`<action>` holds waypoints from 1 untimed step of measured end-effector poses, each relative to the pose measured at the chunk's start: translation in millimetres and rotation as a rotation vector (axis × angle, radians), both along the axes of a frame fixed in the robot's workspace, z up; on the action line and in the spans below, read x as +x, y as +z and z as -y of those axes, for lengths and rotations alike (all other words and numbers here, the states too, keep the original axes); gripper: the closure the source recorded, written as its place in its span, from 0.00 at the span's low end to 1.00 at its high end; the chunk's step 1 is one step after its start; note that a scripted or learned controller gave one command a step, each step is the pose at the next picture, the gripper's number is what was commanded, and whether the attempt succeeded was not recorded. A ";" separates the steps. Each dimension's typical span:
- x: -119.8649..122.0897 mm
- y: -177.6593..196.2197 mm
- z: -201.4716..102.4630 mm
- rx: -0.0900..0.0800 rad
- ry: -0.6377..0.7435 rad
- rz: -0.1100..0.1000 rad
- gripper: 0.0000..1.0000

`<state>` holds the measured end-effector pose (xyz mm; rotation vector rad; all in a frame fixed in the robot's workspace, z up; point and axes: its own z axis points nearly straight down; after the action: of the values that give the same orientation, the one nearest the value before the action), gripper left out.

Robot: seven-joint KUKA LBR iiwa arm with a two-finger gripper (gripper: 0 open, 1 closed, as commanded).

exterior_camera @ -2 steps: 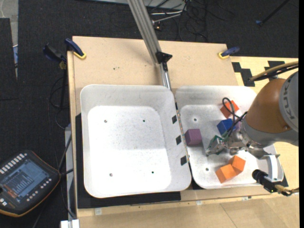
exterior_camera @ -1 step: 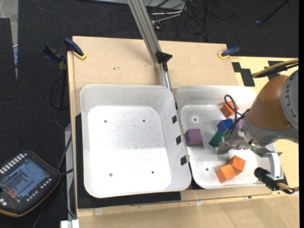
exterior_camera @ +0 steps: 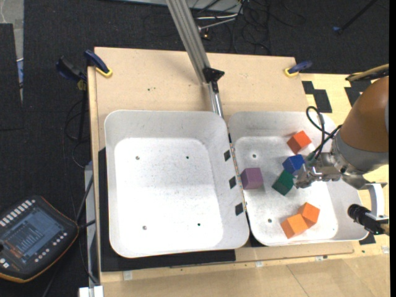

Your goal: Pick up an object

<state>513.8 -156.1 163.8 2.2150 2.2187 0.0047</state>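
Orange blocks (exterior_camera: pixel 301 219) nearest, gripper (exterior_camera: pixel 303 177) beside green block (exterior_camera: pixel 283 182), grip possibly closed, unclear

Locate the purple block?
The purple block sits in the right bin, near its left wall, left of the green block.

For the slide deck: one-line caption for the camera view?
Gripper low in the right bin beside green block and blue block.
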 end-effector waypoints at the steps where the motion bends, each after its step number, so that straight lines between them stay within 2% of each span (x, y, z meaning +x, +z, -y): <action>1: 2.1 51.8 0.3 0.000 0.001 0.000 1.00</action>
<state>515.9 -156.4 215.7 2.2133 2.2199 0.0052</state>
